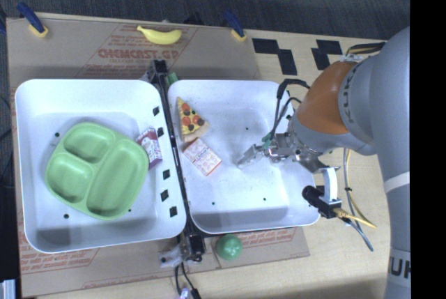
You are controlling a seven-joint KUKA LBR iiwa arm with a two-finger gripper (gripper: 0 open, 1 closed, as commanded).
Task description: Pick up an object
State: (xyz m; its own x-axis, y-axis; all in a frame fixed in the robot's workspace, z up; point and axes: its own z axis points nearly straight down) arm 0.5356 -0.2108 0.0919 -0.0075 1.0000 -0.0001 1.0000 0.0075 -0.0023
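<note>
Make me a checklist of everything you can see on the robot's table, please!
Surface: brown cardboard sheet under two white bins, left bin and right bin.
Job's things: green divided plate and small red packet in left bin; pizza slice toy and red-and-white card in right bin.
Clutter: yellow banana and green ball outside the bins.
End effector: low in right bin, nothing between its fingers.
Cables: black and yellow wires by the wrist.
Surroundings: blue clamps, dark floor.
</note>
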